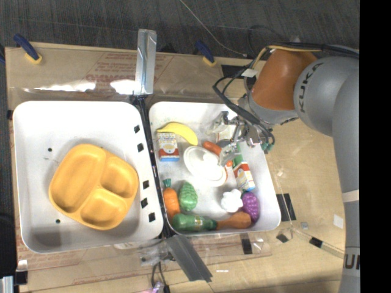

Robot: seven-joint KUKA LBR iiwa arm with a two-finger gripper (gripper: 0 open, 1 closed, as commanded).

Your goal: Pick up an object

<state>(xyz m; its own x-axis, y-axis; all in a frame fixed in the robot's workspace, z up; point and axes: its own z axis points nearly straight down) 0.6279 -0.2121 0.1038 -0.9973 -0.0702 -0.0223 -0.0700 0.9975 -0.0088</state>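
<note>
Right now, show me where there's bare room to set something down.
Left bin: bare floor along its back and left walls, around the yellow divided tray. Right bin: crowded; banana, white bowl, green bottle and purple grapes leave slivers, with the tool above.

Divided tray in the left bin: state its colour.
Yellow-orange tray, plain, seen in the camera view.
</note>
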